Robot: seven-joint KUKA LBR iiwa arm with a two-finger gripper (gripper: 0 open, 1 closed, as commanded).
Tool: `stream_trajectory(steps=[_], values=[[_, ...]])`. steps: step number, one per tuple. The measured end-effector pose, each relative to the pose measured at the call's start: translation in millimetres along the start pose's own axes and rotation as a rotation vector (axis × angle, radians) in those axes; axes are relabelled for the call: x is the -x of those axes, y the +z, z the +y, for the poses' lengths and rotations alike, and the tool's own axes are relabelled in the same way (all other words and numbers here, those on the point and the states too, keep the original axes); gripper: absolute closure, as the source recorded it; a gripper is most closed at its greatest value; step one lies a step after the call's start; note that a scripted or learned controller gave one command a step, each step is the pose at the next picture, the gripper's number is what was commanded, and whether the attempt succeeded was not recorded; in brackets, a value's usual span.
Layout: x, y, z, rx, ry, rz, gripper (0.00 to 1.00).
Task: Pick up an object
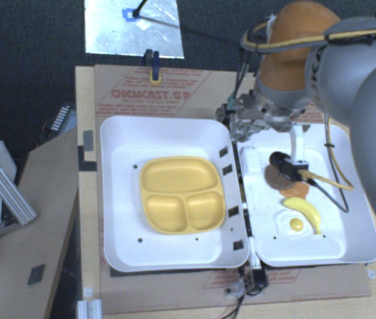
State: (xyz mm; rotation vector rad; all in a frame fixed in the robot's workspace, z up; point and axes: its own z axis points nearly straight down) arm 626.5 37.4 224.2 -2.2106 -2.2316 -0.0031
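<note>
Fried egg (293,225) just beside banana (306,212) in right bin (351,244); yellow tray (178,195) in left bin (118,178). Jaws over right bin's far corner; spread cannot be told.

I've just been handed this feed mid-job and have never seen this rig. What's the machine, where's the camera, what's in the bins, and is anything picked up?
One camera, fixed above the bench, looks down at a slant. The grey shape with the orange band is a robot arm reaching in from the right; its gripper hangs near the divider between two white bins. The left bin holds a yellow divided plate. The right bin holds a toy banana, a fried egg, a brown disc and an orange piece. Whether the gripper holds anything cannot be made out.
</note>
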Motion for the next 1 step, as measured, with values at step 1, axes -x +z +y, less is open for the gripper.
stream_trajectory(steps=[1], values=[[-45.4, -0.8, 6.4, 0.002, 0.002, -0.001, 1.00]])
